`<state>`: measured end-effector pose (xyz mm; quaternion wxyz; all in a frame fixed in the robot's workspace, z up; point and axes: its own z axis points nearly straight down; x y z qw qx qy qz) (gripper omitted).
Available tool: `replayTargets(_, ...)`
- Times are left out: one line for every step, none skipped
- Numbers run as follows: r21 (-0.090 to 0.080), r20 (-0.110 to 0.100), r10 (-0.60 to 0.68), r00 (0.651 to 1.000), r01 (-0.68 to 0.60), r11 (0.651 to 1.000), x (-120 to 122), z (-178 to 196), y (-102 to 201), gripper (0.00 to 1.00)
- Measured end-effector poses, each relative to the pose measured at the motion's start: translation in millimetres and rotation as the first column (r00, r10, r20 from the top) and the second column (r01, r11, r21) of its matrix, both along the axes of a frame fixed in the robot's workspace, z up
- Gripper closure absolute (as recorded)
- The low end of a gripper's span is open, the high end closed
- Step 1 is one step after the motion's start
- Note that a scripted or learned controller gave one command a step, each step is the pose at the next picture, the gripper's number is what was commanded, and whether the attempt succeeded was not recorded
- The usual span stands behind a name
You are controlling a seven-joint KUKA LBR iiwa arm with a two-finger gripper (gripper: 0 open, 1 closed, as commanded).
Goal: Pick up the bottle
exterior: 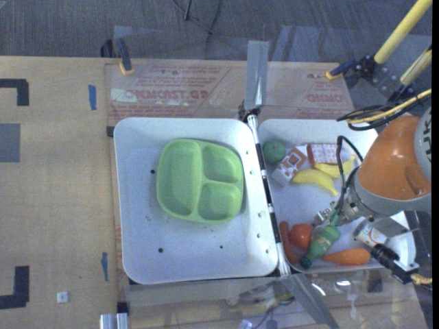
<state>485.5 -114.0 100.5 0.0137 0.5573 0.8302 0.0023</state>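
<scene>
Crowding is the main risk. The green bottle (321, 244) lies tilted in the right bin (302, 130), near its front wall, and it has neighbours on every side: a tomato (300, 236) touching it on the left, a carrot (347, 256) just beside its lower end, and a banana (319, 177) farther back with a small carton (289, 166) and a green ball (274, 150). The gripper (338, 214) sits at the bottle's upper end, under the orange band of the arm (391, 166), and from this angle I cannot tell whether it is open, closed or gripping anything; the wrist hides it.

Contact so close to the narrow neck could let the bottle swing or slip out as it rises. A grasp set slightly wide might catch the tomato or pin the carrot instead. Since the bottle lies slanted, it may also roll away under pressure toward the bin wall. The left bin (137, 204), with its green divided plate (200, 180), is well apart and plays no part.
</scene>
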Motion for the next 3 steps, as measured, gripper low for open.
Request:
replayTargets(0.0,0.0,0.0,1.0,0.0,1.0,-0.1,0.0,-0.2,0.0)
replayTargets(0.011,-0.011,-0.11,0.994,0.11,0.994,-1.7,-11.2,-49.2,0.0)
replayTargets(0.004,-0.002,-0.112,0.994,0.112,0.994,0.0,-0.2,-51.6,1.0)
